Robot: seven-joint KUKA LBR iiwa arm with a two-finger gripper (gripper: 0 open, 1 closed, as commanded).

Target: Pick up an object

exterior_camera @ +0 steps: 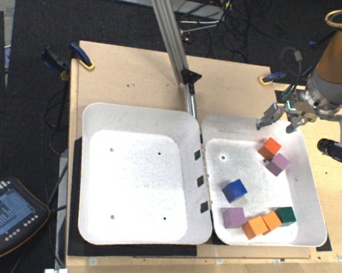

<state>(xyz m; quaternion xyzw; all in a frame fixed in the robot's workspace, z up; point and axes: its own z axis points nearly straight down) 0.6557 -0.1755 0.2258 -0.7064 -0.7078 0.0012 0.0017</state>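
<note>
Gripper (277, 121), fingers spread and holding nothing, hangs over the right bin's (311, 166) far rim; it should drop squarely astride the orange block (270, 149) touching the purple block (277, 163) before closing.

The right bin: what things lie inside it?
The right bin holds six blocks: an orange one touching a purple one, a blue one, and a row of purple, orange and green. Nothing covers them.
</note>
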